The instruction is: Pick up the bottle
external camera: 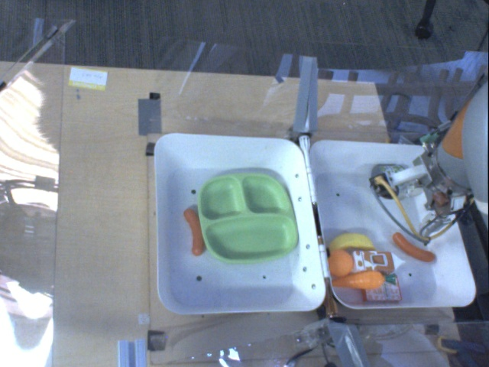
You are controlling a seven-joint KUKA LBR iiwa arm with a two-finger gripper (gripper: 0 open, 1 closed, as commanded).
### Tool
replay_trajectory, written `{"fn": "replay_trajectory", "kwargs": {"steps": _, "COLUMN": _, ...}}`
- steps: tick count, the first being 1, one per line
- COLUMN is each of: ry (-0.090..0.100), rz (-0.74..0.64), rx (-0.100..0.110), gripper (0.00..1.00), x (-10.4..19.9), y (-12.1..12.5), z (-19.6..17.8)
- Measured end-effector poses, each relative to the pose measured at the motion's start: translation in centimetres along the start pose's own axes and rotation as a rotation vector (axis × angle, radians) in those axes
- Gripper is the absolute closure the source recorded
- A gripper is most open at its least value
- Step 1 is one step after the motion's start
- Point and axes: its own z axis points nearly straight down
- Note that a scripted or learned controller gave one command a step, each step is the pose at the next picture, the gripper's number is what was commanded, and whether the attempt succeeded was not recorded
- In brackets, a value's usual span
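Claw (440, 205) hangs over the right side of the right shallow white bin (344, 197); can't tell whether it is apart or together. Orange plastic bottle with white label (365, 261) lies on its side at that bin's front, apart from the claw, between a yellow fruit (351, 241) and an orange carrot (361, 280).

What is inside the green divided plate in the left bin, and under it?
The green divided plate shows three bare compartments. An orange sausage lies beside its left rim, on the floor of the left bin. Anything beneath the plate is hidden.
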Motion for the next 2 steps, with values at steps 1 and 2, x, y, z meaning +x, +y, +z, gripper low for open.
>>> {"fn": "replay_trajectory", "kwargs": {"steps": 1, "ry": -0.061, "rz": -0.011, "rx": 0.017, "gripper": 0.0, "x": 7.91, "y": -0.05, "z": 2.81}}
{"fn": "replay_trajectory", "kwargs": {"steps": 2, "ry": -0.049, "rz": -0.017, "rx": 0.011, "gripper": 1.0, "x": 8.07, "y": -0.22, "z": 2.38}}
